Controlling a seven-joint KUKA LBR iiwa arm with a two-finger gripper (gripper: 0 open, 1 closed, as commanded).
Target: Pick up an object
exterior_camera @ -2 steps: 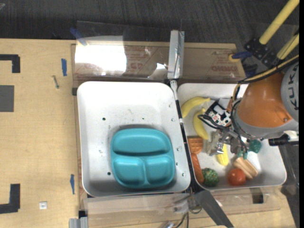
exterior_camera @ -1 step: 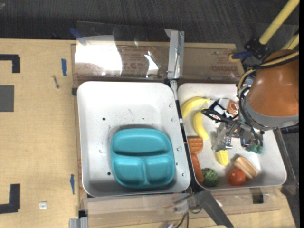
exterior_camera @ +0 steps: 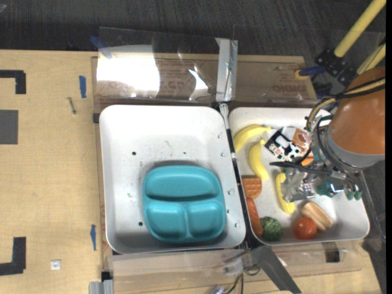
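Camera view: 2 white bins side by side on the bench, seen from above at a slant.
Left bin point(exterior_camera: 116, 164): centre of frame, held 1 teal divided tray point(exterior_camera: 183, 203) in its lower half, 3 compartments, lying flat.
Right bin point(exterior_camera: 361, 225): right of frame, crowded with toy food.
Arm point(exterior_camera: 361, 124): came in from the right edge, orange band at the upper right of the right bin.
Gripper point(exterior_camera: 300, 185): low over the middle of the right bin, amid the items; fingers lost in clutter, cannot tell whether released or clenched.
Bananas point(exterior_camera: 254, 149): upper left of the right bin, just left of the gripper.
Checkered object point(exterior_camera: 283, 143): black and white, just above the gripper.
Tomato point(exterior_camera: 305, 227): lower part of the right bin, below the gripper.
Bread-like piece point(exterior_camera: 318, 214): touching the tomato, upper right of it.
Green item point(exterior_camera: 272, 227): lower left of the right bin, near the tomato.
Orange item point(exterior_camera: 251, 196): along the right bin's left wall.
Grasp: nothing visibly between the fingers.
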